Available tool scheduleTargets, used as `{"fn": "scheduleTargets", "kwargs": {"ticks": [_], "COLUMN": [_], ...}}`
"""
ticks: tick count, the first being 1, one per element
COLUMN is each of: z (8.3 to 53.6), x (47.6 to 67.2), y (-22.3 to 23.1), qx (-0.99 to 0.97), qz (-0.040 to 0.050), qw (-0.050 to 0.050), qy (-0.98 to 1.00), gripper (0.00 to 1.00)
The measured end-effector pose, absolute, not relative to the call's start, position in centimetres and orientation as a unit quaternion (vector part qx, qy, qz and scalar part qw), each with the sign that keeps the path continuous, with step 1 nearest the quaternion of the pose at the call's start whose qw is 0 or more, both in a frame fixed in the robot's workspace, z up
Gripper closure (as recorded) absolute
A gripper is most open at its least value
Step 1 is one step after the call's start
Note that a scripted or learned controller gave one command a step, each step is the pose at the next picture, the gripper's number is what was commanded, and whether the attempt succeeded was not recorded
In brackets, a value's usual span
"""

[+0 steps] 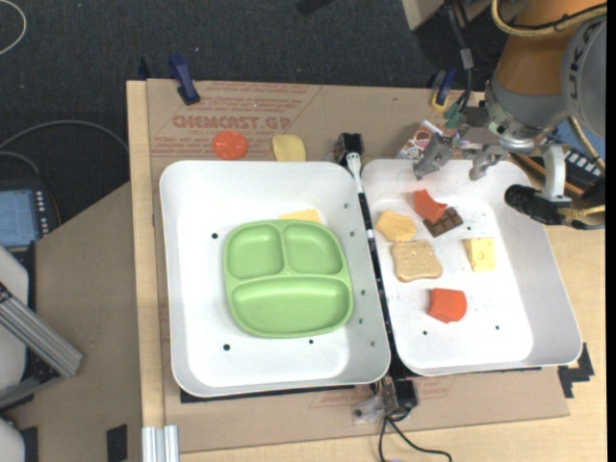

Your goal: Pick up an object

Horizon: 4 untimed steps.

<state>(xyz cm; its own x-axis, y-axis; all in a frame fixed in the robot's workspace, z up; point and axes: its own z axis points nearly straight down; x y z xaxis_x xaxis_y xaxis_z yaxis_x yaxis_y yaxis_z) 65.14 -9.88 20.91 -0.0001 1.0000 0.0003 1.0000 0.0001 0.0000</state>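
At the upper right of the frame the tool point(452, 163) hangs over the right bin's point(539, 345) far rim, fingers spread wide and holding nothing. Just below lies a red wedge point(427, 204), touching a brown piece point(444, 223).

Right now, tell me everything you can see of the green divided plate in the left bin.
The green divided plate is a rounded-square tray that looks like matte plastic, with three compartments: two smaller ones at the far side and one wide one nearest the camera. All three look bare. It lies flat, right side up, roughly central on the floor of the left white bin. A pale yellow flat piece pokes out at its far edge, touching it or tucked under it. Nothing else touches it.
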Motion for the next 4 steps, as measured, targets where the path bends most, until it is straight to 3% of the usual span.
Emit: {"fn": "scheduleTargets", "kwargs": {"ticks": [1, 2, 3, 4], "z": [10.1, 8.8, 8.8, 10.0], "x": [65.4, 60.8, 58.5, 58.7], "y": [-13.9, -16.7, -13.0, -13.2], "qx": [-0.707, -0.708, -0.706, -0.707], "qz": [0.0012, -0.0015, -0.001, -0.0029], "qw": [0.001, -0.003, -0.004, -0.008], "qy": [-0.707, -0.706, -0.708, -0.707], "gripper": [0.0, 0.0, 0.0, 1.0]}}
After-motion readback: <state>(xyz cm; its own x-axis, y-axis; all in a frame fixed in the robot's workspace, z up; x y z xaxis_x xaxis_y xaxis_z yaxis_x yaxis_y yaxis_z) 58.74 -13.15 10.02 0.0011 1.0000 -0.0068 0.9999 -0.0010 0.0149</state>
